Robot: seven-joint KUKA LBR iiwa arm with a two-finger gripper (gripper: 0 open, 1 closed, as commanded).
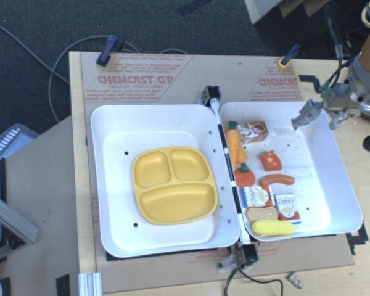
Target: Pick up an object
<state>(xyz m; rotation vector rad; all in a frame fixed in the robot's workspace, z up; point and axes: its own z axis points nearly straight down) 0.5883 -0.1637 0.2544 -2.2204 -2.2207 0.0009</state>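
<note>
Well apart: end effector (324, 108) upper right, toy food (265, 184) lower left.

Red printed lettering runs across the brown protective sheet (172, 73) that covers the bench top behind the two white bins. On the left patch, behind the left bin (105, 134), the largest line reads roughly "CHEMCAST GP", with smaller lines of red print above and below it that are too fine to make out. The same red print repeats on the right patch (277, 82), behind the right bin (339, 165), where only "CHEMCAST" is partly readable. Inside the right bin, a small packet with a blue and white label (256, 196) and a small carton with a red and white label (285, 203) carry printing that is too small to read.
</note>
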